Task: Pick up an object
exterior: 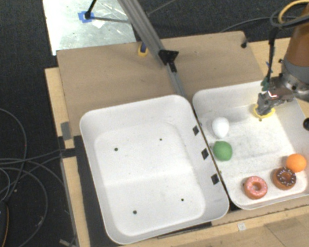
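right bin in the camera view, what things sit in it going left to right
green ball and white ball come first, too near in x to order, → pink-iced donut → yellow thing under the gripper → chocolate donut → orange ball

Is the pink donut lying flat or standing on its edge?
Flat. The pink donut shows its full ring and center hole from above, in the right bin.

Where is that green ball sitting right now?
The green ball lies in the right bin, near its left wall, just below the white ball and well left of the gripper.
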`<state>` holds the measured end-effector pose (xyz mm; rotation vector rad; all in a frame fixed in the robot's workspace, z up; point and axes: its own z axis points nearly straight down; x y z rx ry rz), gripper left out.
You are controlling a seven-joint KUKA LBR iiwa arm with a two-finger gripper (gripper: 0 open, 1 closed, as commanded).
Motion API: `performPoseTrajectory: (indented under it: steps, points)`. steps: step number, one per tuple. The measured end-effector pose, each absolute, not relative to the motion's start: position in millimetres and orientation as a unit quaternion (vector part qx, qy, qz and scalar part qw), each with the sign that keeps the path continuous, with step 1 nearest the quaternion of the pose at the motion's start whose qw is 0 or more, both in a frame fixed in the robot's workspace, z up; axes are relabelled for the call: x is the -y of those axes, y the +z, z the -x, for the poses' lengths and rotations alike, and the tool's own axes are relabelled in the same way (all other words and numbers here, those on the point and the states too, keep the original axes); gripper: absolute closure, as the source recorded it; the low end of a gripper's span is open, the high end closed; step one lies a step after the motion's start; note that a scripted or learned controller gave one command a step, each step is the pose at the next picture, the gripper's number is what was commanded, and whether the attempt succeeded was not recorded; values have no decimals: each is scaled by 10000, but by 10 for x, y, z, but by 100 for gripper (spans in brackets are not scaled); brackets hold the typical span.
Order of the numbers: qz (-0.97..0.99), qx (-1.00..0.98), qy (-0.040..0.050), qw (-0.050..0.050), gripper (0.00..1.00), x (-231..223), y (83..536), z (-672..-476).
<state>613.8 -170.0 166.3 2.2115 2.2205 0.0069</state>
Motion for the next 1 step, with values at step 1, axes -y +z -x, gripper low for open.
performPoseTrajectory:
  steps: [1]
  points:
    - [-7048, -7094, 19, 32, 100, 1662, 2113, -6155]
